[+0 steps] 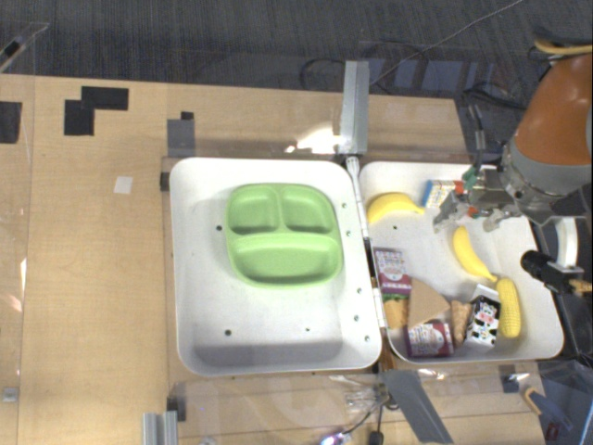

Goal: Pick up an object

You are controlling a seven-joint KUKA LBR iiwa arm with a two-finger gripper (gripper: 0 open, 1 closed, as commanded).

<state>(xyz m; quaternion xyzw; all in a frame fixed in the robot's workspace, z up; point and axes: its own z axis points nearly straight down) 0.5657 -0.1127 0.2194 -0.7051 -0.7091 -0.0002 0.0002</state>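
A banana (473, 255) lies in the right bin (552, 341), slanting from the middle toward the near right. The end effector (471, 205) hangs just above its far tip, and whether it is open or closed cannot be told; nothing shows between its parts. A corn cob (508, 308) lies beside the banana's near end, with a black-and-white carton (482, 322) just left of it. A yellow lemon-like fruit (393, 209) sits at the far left of this bin, a purple packet (390, 269) nearer, and a maroon cup (429, 339) at the near edge. The left bin (199, 341) holds a green divided plate (282, 232). Both bins rest on the table (83, 276).
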